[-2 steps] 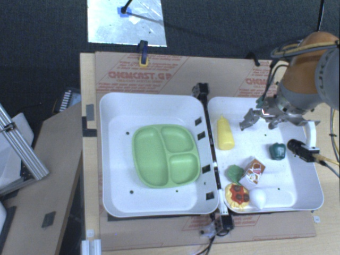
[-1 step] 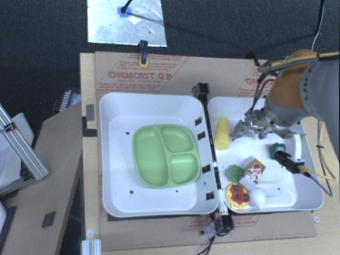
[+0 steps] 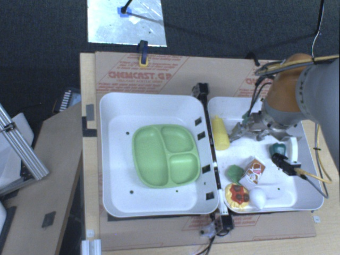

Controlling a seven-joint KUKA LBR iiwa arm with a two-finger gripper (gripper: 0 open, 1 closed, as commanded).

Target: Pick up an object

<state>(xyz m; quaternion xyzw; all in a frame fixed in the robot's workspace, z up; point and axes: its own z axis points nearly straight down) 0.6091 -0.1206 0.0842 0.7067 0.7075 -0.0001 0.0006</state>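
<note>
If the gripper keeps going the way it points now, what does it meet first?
The gripper points toward the view's left, low over the right bin. Straight on, it would probably meet the yellow corn-like piece first, lying by the bin's left wall. Its height above the floor is unclear from this one view, so it might pass over.

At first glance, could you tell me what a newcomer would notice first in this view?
The pale green divided plate draws the eye first, lying alone in the left bin. Next comes the grey arm with its orange band, reaching in from the right over the right bin, its tool low beside the yellow object. Small toys cluster at that bin's near left corner: a green piece, a red-and-white box and a white ball.
</note>
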